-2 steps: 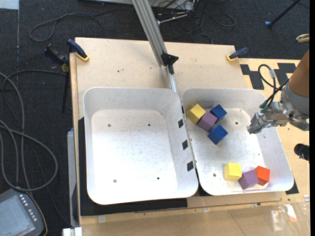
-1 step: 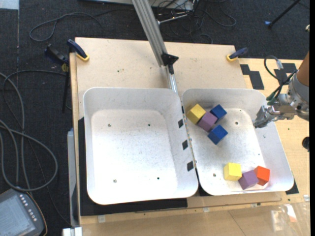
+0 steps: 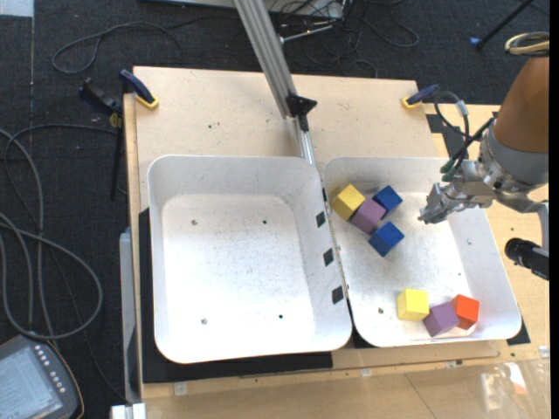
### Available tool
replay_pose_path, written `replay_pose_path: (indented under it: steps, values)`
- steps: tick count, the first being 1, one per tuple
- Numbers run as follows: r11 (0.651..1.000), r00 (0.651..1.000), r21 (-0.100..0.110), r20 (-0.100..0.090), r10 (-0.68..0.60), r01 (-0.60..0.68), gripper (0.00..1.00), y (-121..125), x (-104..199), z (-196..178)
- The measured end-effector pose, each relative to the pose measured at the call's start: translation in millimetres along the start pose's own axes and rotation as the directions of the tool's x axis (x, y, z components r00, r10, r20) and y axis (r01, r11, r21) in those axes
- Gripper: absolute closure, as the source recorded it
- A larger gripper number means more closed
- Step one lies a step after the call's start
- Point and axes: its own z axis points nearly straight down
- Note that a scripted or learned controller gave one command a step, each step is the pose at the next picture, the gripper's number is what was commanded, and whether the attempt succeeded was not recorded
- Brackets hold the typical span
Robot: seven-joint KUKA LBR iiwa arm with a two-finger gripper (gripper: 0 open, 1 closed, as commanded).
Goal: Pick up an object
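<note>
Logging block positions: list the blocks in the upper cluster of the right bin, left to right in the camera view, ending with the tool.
Yellow block → purple block → lower blue block → tool. The upper blue block overlaps in order, so it is left out.

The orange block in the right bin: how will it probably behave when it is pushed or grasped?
The orange block looks like a flat-faced cube, so it should slide, not roll. It touches a purple block, so a push would probably move both. It lies near the bin rim, which may hinder the pincer.
</note>
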Motion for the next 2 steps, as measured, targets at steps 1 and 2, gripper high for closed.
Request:
replay_pose_path:
  steps: [1,2]
  values:
    - [1.000,1.000,0.004,-0.001,0.001,-0.001,1.00,14.0,46.2,14.8]
    - [1.000,1.000,0.001,0.000,0.000,0.000,1.00,34.3,90.2,18.5]
